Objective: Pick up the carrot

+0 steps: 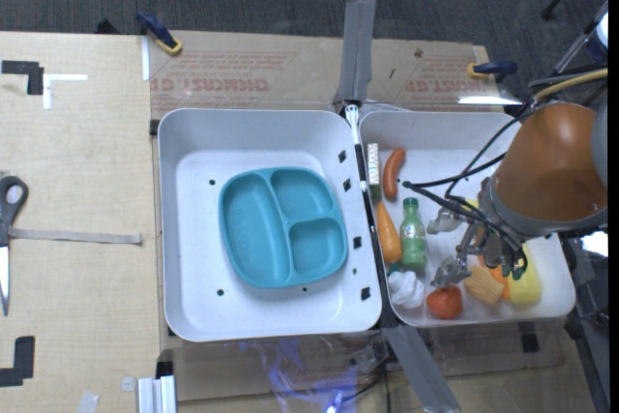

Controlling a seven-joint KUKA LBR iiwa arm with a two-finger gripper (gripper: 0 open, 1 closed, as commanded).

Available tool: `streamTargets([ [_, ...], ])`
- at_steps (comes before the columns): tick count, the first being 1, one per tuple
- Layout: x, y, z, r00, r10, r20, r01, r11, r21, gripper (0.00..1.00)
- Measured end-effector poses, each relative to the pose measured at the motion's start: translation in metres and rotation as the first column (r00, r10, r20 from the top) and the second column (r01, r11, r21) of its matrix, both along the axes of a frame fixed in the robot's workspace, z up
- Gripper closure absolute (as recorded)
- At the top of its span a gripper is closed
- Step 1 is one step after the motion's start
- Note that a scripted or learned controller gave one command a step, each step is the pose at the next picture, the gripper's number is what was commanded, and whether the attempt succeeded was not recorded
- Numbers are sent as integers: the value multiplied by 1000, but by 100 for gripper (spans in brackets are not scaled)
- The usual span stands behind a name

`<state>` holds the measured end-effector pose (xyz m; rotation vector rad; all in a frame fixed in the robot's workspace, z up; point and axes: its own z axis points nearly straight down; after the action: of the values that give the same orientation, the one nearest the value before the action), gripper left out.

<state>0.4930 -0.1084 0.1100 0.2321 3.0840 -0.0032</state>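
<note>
Carrot (388,234): orange, slim and tapered, lying flat in the right-hand bin (551,309) hard against its left wall. Long axis running roughly 11 to 5 o'clock. Green bottle (413,233) just beside at 3 o'clock, reddish sausage (392,172) at 12 o'clock.

One fixed cam sits above the bench (77,208), looking down at a slant, far enough to take in both white bins (174,237) plus dark floor beyond. The arm (551,164) enters from frame right.

Carrot (388,235) (orange) beside bottle (413,234).
</note>
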Motion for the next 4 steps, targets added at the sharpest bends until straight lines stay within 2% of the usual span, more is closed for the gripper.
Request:
streamTargets([
  [1, -11, -56, 58, 991, -127, -42, 127, 992, 5, 0],
  [2, -4, -30, -18, 983, -177, -45, 178, 984, 6, 0],
  [3, -14, -36, -18, 858, -512, -46, 513, 858, 7, 0],
  [4, -14, -36, -18, 858, -512, -46, 513, 858, 7, 0],
])
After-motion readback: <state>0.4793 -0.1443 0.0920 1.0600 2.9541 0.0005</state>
